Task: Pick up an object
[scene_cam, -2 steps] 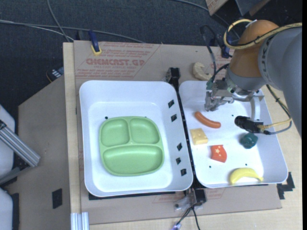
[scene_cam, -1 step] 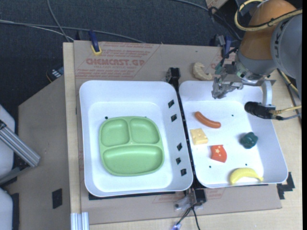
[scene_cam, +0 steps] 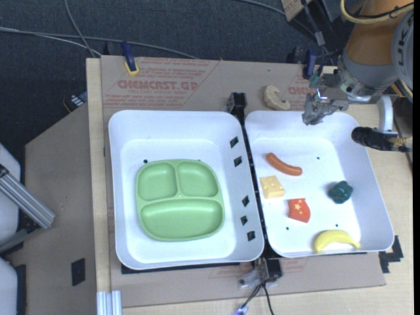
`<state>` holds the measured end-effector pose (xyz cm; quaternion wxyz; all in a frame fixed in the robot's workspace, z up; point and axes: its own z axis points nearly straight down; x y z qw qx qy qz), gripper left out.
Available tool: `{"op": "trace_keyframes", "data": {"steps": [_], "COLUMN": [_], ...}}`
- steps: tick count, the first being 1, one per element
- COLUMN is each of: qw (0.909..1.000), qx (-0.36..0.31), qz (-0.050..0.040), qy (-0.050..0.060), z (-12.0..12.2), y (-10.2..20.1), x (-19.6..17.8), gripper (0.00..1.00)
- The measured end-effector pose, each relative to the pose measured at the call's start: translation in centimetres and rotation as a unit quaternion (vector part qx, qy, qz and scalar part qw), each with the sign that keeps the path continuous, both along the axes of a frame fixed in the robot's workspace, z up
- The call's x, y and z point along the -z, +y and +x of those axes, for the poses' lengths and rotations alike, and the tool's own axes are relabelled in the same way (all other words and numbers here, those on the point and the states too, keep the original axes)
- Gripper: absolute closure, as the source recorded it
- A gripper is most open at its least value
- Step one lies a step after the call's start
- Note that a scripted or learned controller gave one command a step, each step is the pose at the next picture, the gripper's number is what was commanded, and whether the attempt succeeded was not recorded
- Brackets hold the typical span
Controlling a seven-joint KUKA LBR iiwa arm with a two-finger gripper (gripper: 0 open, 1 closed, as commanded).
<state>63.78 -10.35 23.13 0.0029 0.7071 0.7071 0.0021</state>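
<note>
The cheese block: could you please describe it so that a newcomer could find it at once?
Look in the right bin, on its left side near the divider. The cheese block lies just below the hot dog and above-left of the red piece. It is the only pale yellow, squarish item with holes.

Bright, even light from overhead washes both white bins (scene_cam: 125, 176) close to glare. Shadows are soft and short. Toward one o'clock the arm (scene_cam: 377, 38) looks slightly blurred; the whole picture is somewhat grainy.
</note>
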Motion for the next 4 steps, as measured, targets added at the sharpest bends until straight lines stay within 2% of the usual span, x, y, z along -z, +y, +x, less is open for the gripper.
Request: {"op": "trace_keyframes", "data": {"steps": [1, 2, 4], "qw": [1.0, 1.0, 1.0], "qx": [-0.001, -0.003, -0.003], "qz": [0.0004, 0.0019, 0.0018], "qy": [0.001, 0.004, 0.006], "z": [0.1, 0.1, -3.1], "y": [0.0, 5.6, 15.5], "x": [-2.7, -2.1, 0.6], "gripper": [1.0, 1.0, 1.0]}}
